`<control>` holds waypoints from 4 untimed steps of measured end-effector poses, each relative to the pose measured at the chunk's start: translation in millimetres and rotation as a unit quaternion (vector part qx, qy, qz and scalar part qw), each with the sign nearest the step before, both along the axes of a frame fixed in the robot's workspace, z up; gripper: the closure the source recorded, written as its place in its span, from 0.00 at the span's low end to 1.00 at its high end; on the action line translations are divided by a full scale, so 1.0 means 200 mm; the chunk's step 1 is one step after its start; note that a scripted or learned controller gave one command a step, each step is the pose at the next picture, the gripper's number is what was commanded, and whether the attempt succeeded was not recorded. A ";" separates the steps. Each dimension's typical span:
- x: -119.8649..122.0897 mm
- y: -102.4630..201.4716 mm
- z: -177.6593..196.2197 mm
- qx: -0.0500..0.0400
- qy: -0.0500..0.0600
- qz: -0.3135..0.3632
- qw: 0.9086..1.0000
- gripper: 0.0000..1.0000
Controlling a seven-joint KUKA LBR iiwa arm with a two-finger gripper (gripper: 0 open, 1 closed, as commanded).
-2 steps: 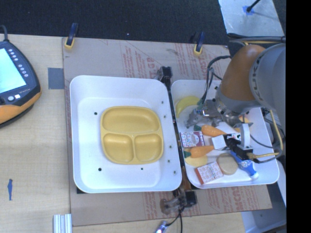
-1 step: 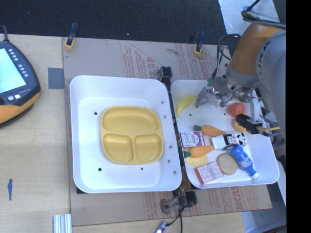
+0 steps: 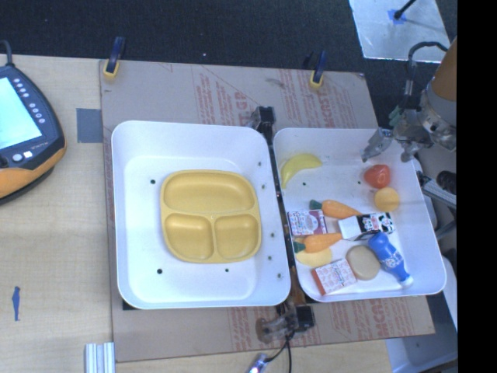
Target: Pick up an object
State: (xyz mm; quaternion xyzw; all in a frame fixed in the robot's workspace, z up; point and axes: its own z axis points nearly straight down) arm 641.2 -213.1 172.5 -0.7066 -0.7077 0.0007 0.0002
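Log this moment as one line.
gripper: open, above right white bin | nearest: round red tomato toy | held: nothing | left bin: yellow divided plate

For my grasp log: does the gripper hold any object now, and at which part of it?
Nothing is held. The two-finger gripper hangs open over the far edge of the right white bin, above the round red tomato, with nothing between its fingers.
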 end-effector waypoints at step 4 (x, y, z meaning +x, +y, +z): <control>0.05 0.00 -0.35 0.000 0.001 0.002 1.000 1.00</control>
